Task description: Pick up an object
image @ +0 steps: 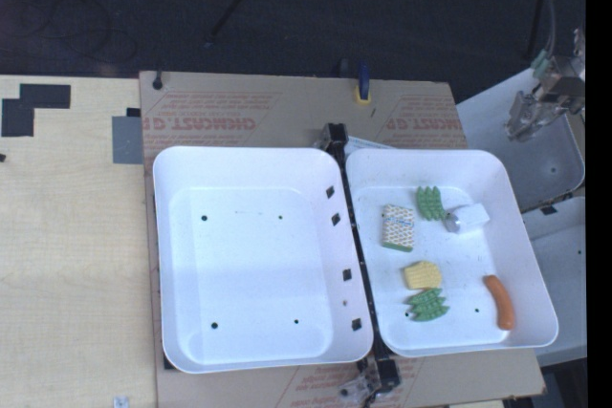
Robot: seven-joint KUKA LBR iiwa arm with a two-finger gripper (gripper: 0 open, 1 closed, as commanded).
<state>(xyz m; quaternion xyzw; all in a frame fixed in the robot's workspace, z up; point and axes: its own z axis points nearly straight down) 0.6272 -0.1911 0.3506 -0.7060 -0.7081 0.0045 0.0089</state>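
Note:
The right bin [521, 205] holds several small objects. A patterned white block [398, 226] lies near its middle, with a green ridged piece [429, 203] and a white-grey piece [466, 218] just behind it. Nearer the front lie a yellow block [422, 275], a second green piece [426, 305] and an orange sausage-shaped item [498, 301]. My gripper [529, 121] hangs at the far right, beyond the right bin's back right corner and apart from every object. It is small and dim in this view.
The left bin [172, 234] sits beside the right one, joined by a black clip strip [344, 234]. Both rest on a cardboard sheet [249, 115] on the pale wooden bench [67, 253]. A grey panel [559, 167] lies right of the bins.

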